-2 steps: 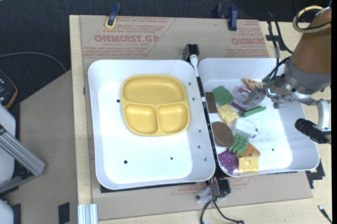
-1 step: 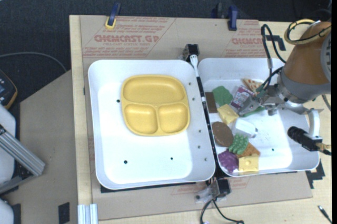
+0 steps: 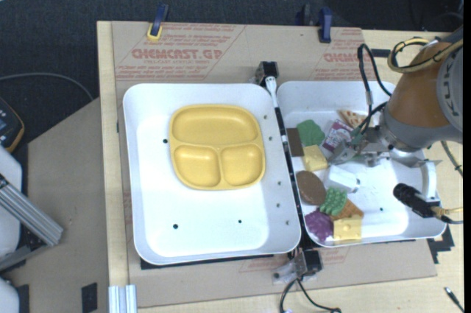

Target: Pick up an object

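2 shallow white bins sat side by side. The left white bin [image 3: 147, 179] had 1 yellow 3-part plastic plate [image 3: 218, 145]. The right white bin [image 3: 383, 212] held approx. 9 small toy foods, incl. 1 green bumpy block [image 3: 335, 199] & 1 brown oval piece [image 3: 311, 188]. The gripper [image 3: 352, 151] hung over that pile.

A yellow three-compartment plastic tray [image 3: 217, 145] is lying in the left shallow white bin [image 3: 147, 179], toward its far edge. Small toy food pieces [image 3: 324, 186] are crowding the right white bin's [image 3: 383, 227] left side.
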Robot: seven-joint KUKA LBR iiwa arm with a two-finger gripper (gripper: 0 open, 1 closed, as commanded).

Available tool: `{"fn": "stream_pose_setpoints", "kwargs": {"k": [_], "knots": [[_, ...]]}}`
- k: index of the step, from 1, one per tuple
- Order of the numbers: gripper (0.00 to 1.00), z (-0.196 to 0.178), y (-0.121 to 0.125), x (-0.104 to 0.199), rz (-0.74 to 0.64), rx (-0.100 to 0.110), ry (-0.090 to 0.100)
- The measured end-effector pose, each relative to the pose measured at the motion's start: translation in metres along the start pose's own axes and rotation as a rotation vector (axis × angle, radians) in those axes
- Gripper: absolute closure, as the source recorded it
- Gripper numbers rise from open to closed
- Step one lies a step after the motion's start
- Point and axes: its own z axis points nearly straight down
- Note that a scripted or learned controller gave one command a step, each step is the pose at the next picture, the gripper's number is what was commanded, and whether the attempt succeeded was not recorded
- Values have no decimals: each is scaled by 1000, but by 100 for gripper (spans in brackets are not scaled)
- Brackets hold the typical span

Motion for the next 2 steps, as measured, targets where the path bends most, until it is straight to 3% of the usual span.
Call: {"fn": "stream_pose_setpoints", "kwargs": {"k": [1,2], "knots": [[100,-12,1,0,1,-5,-1],[100,-56,0,1,-1,-10,-4]]}}
